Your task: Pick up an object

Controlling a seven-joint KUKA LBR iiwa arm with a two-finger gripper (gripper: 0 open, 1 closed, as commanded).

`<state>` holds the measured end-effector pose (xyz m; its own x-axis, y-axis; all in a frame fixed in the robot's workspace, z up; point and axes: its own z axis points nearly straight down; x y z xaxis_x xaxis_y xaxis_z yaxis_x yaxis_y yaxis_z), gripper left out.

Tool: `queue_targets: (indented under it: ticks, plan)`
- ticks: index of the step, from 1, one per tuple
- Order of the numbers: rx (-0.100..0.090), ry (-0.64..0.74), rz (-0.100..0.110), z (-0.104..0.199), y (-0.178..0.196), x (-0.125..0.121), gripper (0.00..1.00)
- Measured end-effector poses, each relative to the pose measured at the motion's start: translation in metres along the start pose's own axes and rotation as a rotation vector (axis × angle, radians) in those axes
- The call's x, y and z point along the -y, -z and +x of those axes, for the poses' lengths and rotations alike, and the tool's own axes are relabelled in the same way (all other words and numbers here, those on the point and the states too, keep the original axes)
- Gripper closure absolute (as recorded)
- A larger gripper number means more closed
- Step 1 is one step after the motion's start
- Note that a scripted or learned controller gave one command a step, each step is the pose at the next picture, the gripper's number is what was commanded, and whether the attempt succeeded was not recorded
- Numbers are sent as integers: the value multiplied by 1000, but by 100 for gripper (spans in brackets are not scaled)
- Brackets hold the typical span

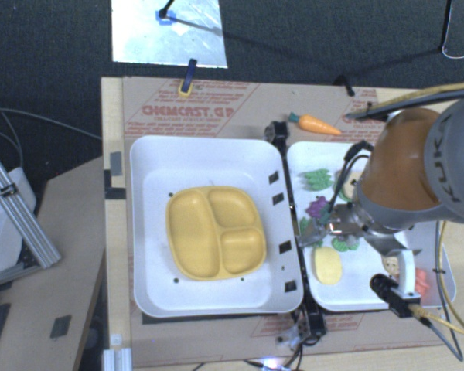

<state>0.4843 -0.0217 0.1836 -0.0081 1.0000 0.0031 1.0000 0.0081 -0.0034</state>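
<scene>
Looking down from camera view, you see arm (pixel 417 168) reaching in from right over right bin (pixel 356 298). Gripper (pixel 319 232) low at bin's left side, over purple grape-like toy (pixel 317 205); whether anything is gripped, cannot tell. Green leafy toy (pixel 317 178) farther back, pale yellow piece (pixel 328 266) nearer. Yellow divided tray (pixel 215 232) in left bin (pixel 155 168). Toy carrot (pixel 315 124) on worktop (pixel 139 114) beyond bins.
</scene>
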Motion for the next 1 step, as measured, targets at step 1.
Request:
queue_targets:
  ticks: [1]
  plan:
    - [2, -5, -7, -3, 11, -4, 100]
